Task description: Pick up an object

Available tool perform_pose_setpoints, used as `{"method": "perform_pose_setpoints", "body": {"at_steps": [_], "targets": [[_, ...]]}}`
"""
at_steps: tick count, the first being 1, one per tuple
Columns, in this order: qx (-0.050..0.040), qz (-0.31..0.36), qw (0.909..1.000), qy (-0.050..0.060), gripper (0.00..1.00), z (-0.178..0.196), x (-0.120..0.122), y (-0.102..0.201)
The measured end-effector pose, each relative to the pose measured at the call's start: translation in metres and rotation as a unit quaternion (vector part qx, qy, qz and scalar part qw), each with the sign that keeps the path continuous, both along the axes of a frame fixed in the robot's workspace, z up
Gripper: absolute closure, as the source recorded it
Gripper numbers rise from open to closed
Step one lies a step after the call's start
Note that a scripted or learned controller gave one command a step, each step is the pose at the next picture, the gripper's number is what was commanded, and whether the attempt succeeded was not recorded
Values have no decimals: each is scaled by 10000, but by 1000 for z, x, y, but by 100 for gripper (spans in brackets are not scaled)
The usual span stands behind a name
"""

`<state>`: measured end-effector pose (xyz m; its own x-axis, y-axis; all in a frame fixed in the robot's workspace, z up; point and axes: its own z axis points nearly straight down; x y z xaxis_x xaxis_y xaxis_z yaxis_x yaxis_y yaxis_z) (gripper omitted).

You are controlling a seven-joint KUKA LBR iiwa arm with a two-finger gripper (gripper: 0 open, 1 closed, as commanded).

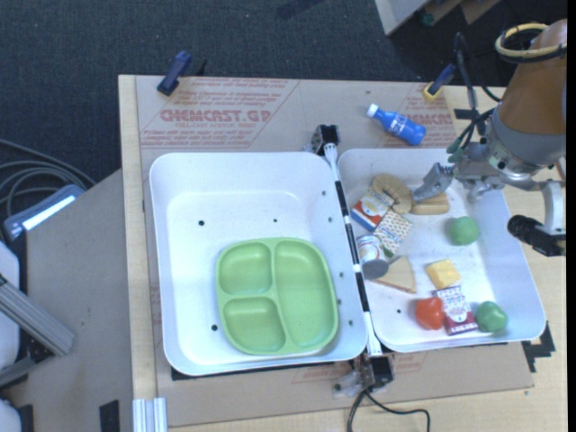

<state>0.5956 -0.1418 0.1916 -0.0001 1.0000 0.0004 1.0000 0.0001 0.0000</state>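
— Two white bins sit side by side on the desk [225, 115]; what is in them?

— Left bin [180, 205] carries a green divided tray [274, 295]. Right bin [513, 268] carries a scatter of toy food: a slice of bread [390, 187] near the top, a small box [369, 212] and a can [368, 247] by the dividing wall, a sandwich wedge [398, 275], a yellow cheese block [442, 273], a red tomato [429, 312] touching a red-and-white packet [459, 314], and two green balls, one mid-bin [464, 230] and one at the near corner [490, 314].

— And the gripper?

— The gripper [433, 184] hangs low over the top of the right bin, just beside the bread, above a tan bun [430, 206]. I cannot tell how it is set, nor whether it holds anything.

— Anything outside the bins?

— A blue bottle [397, 124] lies on the desk behind the right bin.
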Motion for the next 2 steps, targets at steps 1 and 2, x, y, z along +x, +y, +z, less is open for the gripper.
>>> {"method": "perform_pose_setpoints", "body": {"at_steps": [1,2], "targets": [[-2,-3,10000,10,0,-40,-25,-65],[4,0,10000,13,0,-108,-17,-66]]}}
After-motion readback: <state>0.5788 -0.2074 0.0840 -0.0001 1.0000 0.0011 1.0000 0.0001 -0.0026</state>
